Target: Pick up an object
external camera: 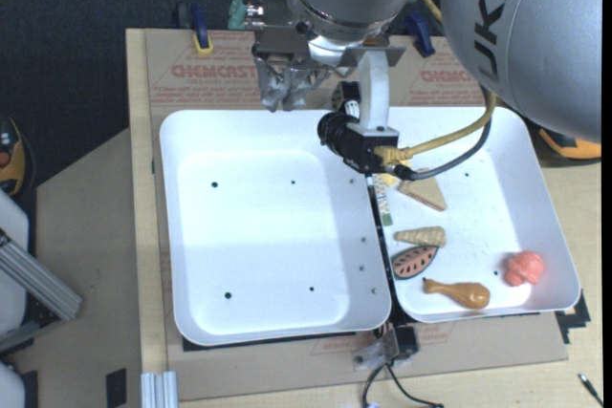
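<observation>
In the camera view, the grey arm (535, 14) reaches in from the right and carries the claw (287, 96) over the far rim of the left bin (172, 205), just where the white wall meets the brown-papered counter (163, 62). From this angle I cannot tell whether the claw is spread or pressed together.

Every candidate for picking lies in the right bin (488, 196), gathered toward its near-left part. A pale wedge (423, 196) lies closest to the divider between the bins. Below it in the view come a ridged cone (421, 236) and a dark oval piece (414, 261), just beside each other. A toy drumstick (457, 293) lies nearer the front wall, and a pink lump (523, 268) sits apart toward the front-right corner.

The deciding relation is that all of these lie to the view's right of the claw and well toward the near edge, across the divider. The wedge is the nearest. The drumstick and cone both have their long axes running roughly left to right, so a grasp across their narrow width would probably suit them best.
</observation>
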Tool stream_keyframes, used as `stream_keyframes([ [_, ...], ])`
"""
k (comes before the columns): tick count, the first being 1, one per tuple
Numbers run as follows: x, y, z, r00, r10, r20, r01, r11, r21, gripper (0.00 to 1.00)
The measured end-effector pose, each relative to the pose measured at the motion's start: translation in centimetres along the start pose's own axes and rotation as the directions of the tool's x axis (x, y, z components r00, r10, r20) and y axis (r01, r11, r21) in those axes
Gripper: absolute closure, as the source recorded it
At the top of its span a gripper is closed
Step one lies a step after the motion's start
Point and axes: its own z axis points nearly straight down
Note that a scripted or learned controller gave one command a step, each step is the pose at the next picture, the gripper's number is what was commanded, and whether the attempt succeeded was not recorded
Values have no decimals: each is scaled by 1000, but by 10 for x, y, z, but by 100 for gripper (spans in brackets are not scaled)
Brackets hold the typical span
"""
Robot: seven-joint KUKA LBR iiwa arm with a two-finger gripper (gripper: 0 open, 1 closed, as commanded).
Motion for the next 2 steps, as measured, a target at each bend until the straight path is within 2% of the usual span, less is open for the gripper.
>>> stream_keyframes([
  [2,0,-61,-108,1000,0,-2,0,1000,-4,100],
])
